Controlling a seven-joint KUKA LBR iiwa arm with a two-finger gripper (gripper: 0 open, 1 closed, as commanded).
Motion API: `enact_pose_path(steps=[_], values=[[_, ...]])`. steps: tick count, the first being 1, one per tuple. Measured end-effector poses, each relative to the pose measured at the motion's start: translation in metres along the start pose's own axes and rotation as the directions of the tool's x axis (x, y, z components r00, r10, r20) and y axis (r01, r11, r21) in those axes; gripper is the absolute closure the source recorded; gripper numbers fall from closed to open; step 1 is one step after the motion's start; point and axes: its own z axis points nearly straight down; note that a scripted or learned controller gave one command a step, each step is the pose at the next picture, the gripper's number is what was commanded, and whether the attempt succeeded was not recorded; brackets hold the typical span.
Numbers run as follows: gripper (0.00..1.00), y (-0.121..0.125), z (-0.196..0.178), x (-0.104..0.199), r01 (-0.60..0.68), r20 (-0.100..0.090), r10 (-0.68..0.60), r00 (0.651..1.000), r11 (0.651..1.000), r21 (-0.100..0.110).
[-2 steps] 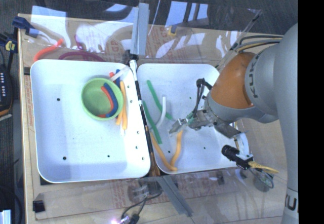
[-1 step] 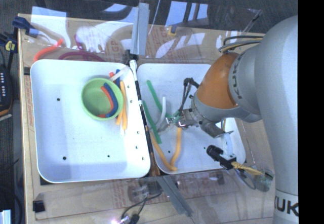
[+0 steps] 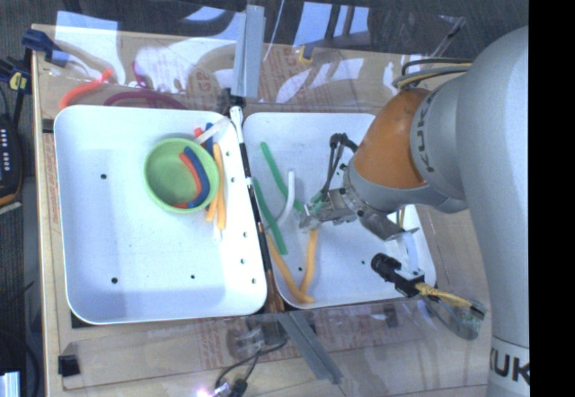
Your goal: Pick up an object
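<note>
Two bins: left bin (image 3: 117, 251) and right bin (image 3: 359, 283) sit side by side, and I'm reaching into the right one
My claw: gripper (image 3: 316, 214) is low over the middle of the right bin, how far it's spread I honestly cannot tell from this angle, and I don't see anything caught in it
Nearest thing: an orange stick (image 3: 310, 265) lies just below the claw, running toward the bin's near edge, looks like my best candidate
Other sticks: a green stick (image 3: 269, 163) and a white stick (image 3: 289, 193) lie close together just left of the claw, another orange stick (image 3: 280, 271) lies along the left wall
Left bin stuff: green bowl (image 3: 181, 175) with coloured bits in it, well away from me
Risk one: sticks are thin and flat on the floor, so I could easily close on air or skid one away
Risk two: they sit so close I might nudge or grab two at once
Risk three: the one by the wall leaves little room, so I'd bump the rim
</note>
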Motion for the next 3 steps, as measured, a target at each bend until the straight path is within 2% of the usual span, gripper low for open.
enact_pose_path(steps=[1,2,3], values=[[0.0,0.0,0.0,0.0002,0.001,0.0,-0.001,1.0,1.0,0.0],[1.0,0.0004,-0.0096,0.0004,0.003,-0.001,-0.003,1.0,1.0,0.001],[0.0,0.0003,-0.0095,0.0005,0.003,-0.001,-0.003,1.0,1.0,0.001]])
